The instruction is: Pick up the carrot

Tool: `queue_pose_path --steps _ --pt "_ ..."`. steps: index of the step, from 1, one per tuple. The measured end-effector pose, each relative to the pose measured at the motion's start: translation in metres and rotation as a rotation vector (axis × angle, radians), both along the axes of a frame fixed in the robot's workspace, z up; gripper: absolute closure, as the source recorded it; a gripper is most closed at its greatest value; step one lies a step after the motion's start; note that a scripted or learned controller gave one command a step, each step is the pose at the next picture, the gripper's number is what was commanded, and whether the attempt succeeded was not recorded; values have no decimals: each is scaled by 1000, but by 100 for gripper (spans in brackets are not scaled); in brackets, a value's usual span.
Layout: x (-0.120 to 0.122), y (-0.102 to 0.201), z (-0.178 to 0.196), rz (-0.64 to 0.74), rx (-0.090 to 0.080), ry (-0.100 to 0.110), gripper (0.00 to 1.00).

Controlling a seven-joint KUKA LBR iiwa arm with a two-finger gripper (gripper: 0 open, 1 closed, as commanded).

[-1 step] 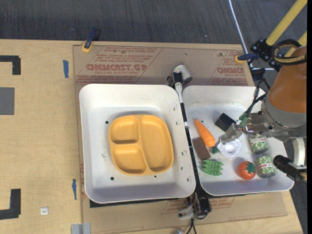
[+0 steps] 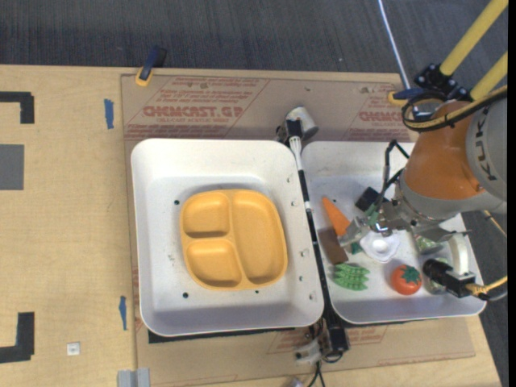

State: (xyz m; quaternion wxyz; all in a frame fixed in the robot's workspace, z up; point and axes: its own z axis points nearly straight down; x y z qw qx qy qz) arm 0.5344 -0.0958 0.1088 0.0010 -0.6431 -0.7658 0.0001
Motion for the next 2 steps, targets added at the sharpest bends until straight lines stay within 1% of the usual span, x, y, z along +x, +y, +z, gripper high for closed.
queue_pose_path --steps 1,2 --pt "39 -11 -22 -537 -1 -4 0" --pt "40 -12 -11 -537 -1 -9 100"
